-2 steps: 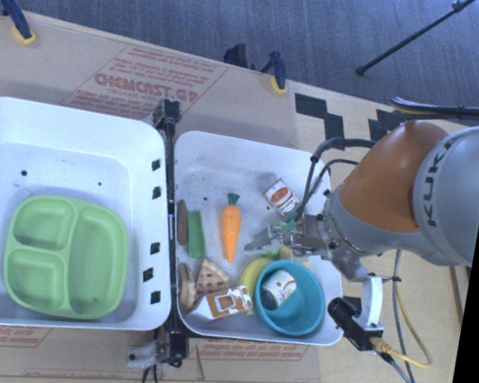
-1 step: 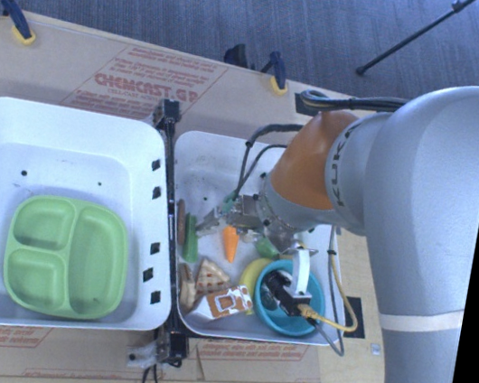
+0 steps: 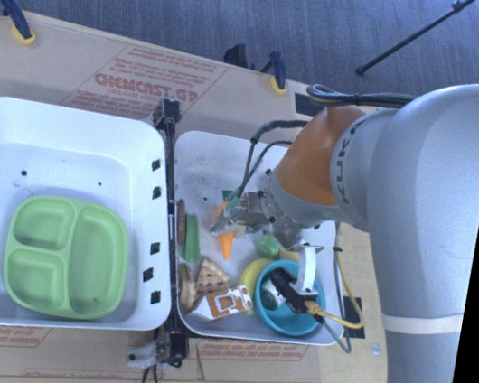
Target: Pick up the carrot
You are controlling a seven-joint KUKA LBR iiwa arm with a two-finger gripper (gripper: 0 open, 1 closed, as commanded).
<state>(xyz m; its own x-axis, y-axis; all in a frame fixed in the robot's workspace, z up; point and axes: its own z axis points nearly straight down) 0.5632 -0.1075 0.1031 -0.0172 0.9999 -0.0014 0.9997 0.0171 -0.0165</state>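
Camera view, and the grey arm [image 3: 426, 173] is reaching in over the right-hand bin [image 3: 204, 157], its gripper [image 3: 240, 216] hanging just up and to the left of the blue bowl [image 3: 277, 319]. There is the carrot [image 3: 225, 245], a small orange wedge with its tip pointing down, just left of the bowl and right under the gripper. Whether it is pinched or simply lying on the bin floor, I cannot tell from here. A yellow piece [image 3: 252, 275] sits against the bowl's left rim. Further left of the bowl lie toast slices [image 3: 210, 277], a green stick [image 3: 191, 240] and a brown stick [image 3: 181, 222]. Well to the left of the bowl, the other bin [image 3: 46, 143] holds a green divided plate [image 3: 67, 257].
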